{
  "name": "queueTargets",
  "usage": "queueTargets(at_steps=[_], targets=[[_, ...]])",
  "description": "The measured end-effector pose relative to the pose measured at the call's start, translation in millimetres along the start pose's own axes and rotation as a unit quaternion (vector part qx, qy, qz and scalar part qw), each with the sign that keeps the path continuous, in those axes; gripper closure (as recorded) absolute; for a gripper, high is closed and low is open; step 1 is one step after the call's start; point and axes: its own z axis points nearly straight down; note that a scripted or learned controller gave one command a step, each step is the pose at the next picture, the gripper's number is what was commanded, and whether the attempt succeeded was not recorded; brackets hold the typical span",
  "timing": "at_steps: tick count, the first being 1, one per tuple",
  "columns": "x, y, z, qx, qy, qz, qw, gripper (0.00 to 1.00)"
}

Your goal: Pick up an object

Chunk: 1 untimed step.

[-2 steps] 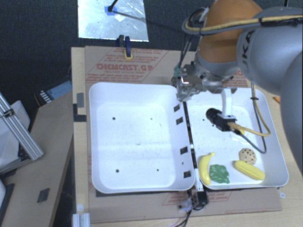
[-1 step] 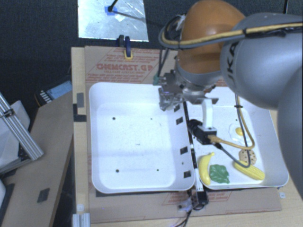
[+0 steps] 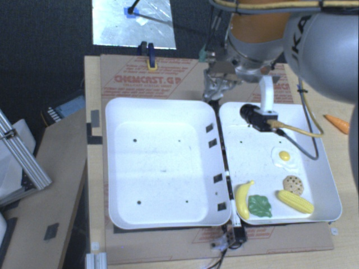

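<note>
The gripper (image 3: 215, 89) hangs over the right bin's (image 3: 328, 175) far-left corner, its grip unreadable. A fried egg (image 3: 284, 157), cookie (image 3: 293, 184), corn (image 3: 295, 202), banana (image 3: 242, 199) and green leaf (image 3: 259, 205) lie along the bin's near side.

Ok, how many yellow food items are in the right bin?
2: a banana at the bin's near left corner beside the green piece, and a corn cob near the front right. The arm may hide others at the back.
</note>
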Motion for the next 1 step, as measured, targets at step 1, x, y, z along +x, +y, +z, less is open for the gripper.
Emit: queueTargets(at_steps=[1], targets=[[-12.9,-18.0,1.2,0.005,0.0,0.0,1.0,1.0]])
